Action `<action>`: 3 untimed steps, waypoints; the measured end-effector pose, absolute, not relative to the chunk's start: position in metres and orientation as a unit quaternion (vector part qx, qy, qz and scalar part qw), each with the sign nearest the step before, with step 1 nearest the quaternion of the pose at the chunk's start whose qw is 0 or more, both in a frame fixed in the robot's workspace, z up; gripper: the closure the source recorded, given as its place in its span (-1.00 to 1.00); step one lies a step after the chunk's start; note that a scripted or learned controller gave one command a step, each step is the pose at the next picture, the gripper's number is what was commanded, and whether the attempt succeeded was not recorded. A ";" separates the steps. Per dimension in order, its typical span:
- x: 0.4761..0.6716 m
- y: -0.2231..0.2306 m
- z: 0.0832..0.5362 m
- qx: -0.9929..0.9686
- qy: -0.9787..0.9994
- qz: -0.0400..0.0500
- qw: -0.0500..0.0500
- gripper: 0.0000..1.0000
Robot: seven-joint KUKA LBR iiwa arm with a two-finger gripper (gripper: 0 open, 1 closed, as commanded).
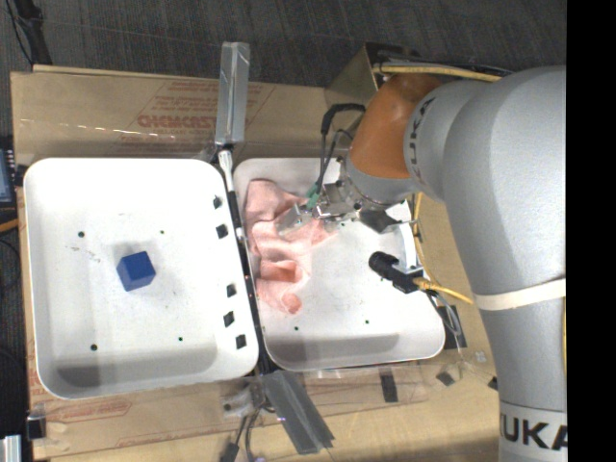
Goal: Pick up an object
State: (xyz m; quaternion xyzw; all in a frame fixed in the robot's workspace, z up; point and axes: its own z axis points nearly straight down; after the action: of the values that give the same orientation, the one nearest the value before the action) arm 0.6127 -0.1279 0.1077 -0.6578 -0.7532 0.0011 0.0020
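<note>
A crumpled pink cloth (272,248) lies against the left wall of the right bin (346,340). My gripper (300,217) reaches in from the right and sits low over the cloth's upper right part, touching or nearly touching it. A small blue cube (136,269) rests on the floor of the left bin (96,200), left of its middle and far from the gripper.
The grey arm with its orange band (385,133) covers the right bin's far right corner and right rim. A divider with black clips (234,258) separates the two bins. Cardboard (115,104) lies under and behind both bins.
</note>
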 end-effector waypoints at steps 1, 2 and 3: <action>0.638 -0.137 0.095 -0.641 -0.767 -0.001 0.000 -1.00; 0.639 -0.136 0.106 -0.639 -0.769 -0.002 -0.001 1.00; 0.639 -0.136 0.106 -0.639 -0.769 -0.002 -0.001 -1.00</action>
State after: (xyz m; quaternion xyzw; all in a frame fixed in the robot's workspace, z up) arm 0.6389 -0.1359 0.1060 -0.6391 -0.7691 -0.0017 -0.0006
